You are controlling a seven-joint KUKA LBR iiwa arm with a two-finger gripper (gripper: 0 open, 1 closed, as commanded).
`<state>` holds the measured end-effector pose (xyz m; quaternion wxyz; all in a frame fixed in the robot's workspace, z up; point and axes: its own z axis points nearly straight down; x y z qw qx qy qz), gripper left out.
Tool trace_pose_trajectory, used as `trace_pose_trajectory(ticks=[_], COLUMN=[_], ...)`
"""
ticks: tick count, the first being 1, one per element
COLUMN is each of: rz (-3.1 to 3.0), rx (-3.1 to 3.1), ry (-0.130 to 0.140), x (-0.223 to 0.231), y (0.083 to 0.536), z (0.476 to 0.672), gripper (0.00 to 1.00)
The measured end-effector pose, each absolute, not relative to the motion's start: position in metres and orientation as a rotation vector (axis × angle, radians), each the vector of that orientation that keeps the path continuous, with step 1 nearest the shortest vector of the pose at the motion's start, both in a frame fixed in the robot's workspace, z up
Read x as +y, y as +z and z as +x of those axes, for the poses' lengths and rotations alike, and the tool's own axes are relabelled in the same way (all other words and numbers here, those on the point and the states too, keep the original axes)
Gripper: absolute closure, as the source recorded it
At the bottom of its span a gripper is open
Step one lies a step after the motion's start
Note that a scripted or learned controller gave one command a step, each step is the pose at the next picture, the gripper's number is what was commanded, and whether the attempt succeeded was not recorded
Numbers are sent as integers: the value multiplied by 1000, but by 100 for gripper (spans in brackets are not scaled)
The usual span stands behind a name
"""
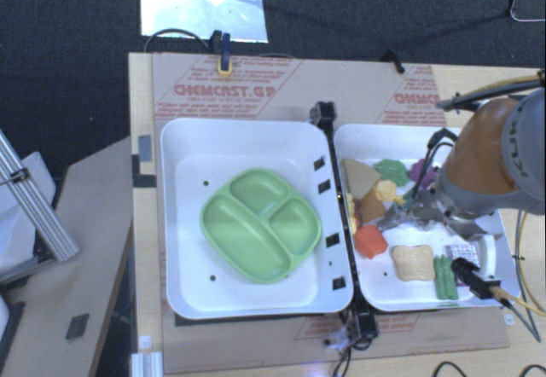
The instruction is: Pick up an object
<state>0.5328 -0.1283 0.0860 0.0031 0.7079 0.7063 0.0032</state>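
A KUKA arm (pixel 490 158) leans over the right bin (pixel 478 303), its gripper (pixel 401 215) lowered among a heap of toy food near that bin's left wall, while the left bin (pixel 183 145) carries a green divided plate (pixel 260 226) at its middle. The gripper's tip sits just beside a brown wedge (pixel 369 206) and a yellow piece (pixel 386 190), with a red-orange block (pixel 370 241) close below them toward the bin's front edge; whether its fingers are spread or closed cannot be told from this angle, and nothing is seen between them. A toast-shaped piece (pixel 414 262) and a green bar (pixel 444 277) lie apart near the front edge, and a green leaf (pixel 392 169) and a purple item (pixel 418 171) rest toward the back edge. To do the grasp well, the arm would likely need to centre on a single item, descend straight, and close before lifting, since the crowded pieces could be nudged aside.
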Motion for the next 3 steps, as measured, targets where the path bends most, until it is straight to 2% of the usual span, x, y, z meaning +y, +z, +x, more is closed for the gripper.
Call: trace_pose_trajectory(ticks=[1, 2, 3], rz=[2218, 2213, 2213], rx=[2220, 2221, 2222], ry=[4, 6, 5], x=[-128, -132, -135], y=[95, 159, 203], z=[531, 533, 532], gripper=[100, 100, 100])
